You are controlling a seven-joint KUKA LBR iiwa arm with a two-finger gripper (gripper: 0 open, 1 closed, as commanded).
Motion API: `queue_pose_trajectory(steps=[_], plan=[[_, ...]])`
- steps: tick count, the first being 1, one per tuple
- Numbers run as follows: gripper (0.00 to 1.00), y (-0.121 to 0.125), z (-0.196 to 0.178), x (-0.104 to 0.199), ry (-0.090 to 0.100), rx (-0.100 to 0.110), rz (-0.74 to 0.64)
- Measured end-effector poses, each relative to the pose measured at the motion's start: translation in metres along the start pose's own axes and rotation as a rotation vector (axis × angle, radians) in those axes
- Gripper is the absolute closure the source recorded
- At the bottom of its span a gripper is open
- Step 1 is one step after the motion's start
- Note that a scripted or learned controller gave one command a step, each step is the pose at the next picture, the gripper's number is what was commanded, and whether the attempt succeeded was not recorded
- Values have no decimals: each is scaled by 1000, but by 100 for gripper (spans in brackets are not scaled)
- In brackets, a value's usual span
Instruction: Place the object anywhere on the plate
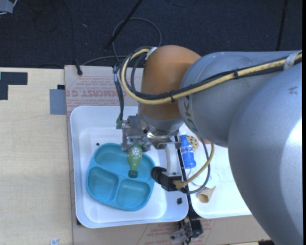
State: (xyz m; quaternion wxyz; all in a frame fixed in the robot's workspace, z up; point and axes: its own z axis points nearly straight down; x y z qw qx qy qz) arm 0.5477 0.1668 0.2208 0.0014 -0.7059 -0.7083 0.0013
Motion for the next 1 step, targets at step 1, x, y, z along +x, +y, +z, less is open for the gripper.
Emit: queue_pose_trajectory(steps=[1], plan=[[0,0,0,-1,-1,1,2]])
